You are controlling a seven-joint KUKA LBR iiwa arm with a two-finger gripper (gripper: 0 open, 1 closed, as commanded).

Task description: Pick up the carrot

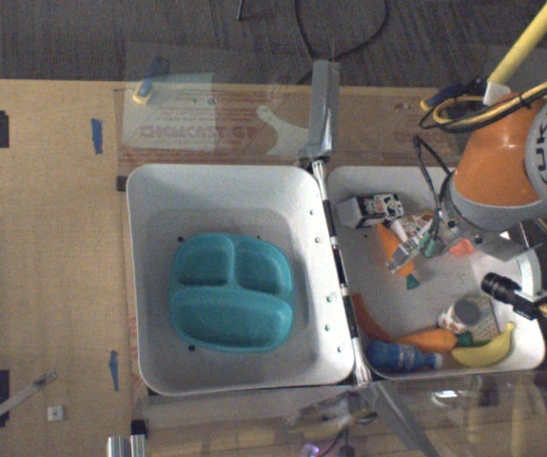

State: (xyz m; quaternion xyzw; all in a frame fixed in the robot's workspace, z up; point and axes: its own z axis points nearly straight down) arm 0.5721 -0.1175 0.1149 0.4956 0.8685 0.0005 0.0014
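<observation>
A cardboard-coloured bench (54, 255) is spreading across the scene, carrying two shallow white bins side by side. The left bin (149, 198) is holding a teal divided plate (231, 293), which is sitting flat a little left of the bin's middle. The right bin (344, 188) is holding a scatter of smaller things. The grey arm (501, 165), with its orange band, is reaching in from the right over the far part of the right bin. Its gripper (418, 246) is hanging low over the middle of that bin, with wires and small parts crowding it, so whether it is apart or together cannot be told. The carrot (390, 243) is lying slantwise just left of the gripper and partly under it, its narrow orange tip pointing toward the near side. Whether it is being gripped or only lying beneath cannot be made out. A yellow banana (487, 347) is curving along the near right corner. A second orange tapered piece (430, 339) is lying just left of the banana, touching it or nearly so. A blue bottle (397, 357) is lying on its side against the near wall. A small black-and-white carton (373, 208) is resting at the far left of this bin, just beyond the carrot.
</observation>
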